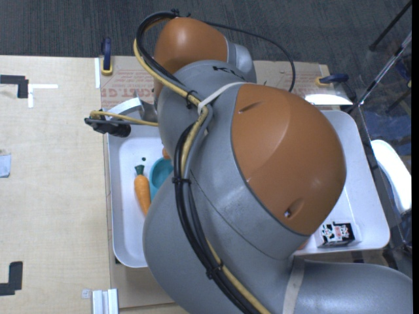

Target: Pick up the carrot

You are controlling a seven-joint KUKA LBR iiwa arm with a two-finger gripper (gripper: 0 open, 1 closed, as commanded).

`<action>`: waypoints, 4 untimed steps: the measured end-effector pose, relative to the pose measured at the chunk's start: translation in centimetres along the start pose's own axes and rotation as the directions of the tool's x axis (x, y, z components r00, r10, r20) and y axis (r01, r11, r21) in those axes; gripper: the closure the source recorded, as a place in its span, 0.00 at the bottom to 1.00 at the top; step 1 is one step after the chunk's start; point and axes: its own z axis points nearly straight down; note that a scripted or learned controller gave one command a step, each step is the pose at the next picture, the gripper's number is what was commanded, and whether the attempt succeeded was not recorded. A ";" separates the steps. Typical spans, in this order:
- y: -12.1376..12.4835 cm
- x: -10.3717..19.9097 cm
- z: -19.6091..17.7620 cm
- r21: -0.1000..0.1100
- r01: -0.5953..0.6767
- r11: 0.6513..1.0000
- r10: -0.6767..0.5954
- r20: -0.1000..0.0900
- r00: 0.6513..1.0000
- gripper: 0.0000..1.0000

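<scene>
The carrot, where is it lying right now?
The carrot lies in the left white bin, near its left wall, just left of a blue object and beside the big grey arm.

Carrot [142,193] in left bin [124,241], bowl [160,173] just right of it; arm [262,188] over both bins; card [337,233] in right bin [366,175].

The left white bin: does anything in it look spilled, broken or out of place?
Nothing stands out. The orange carrot with a green top lies whole on the floor of the left white bin, beside a teal round object partly hidden by the grey arm.
</scene>
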 end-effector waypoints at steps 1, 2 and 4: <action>0.4 0.0 -0.8 -0.001 -0.005 1.000 0.005 0.003 1.000 1.00; -1.0 -4.8 2.3 -0.001 0.130 0.992 -0.130 0.002 0.992 1.00; -2.9 -13.7 1.2 -0.008 -0.014 1.000 0.014 -0.071 0.997 1.00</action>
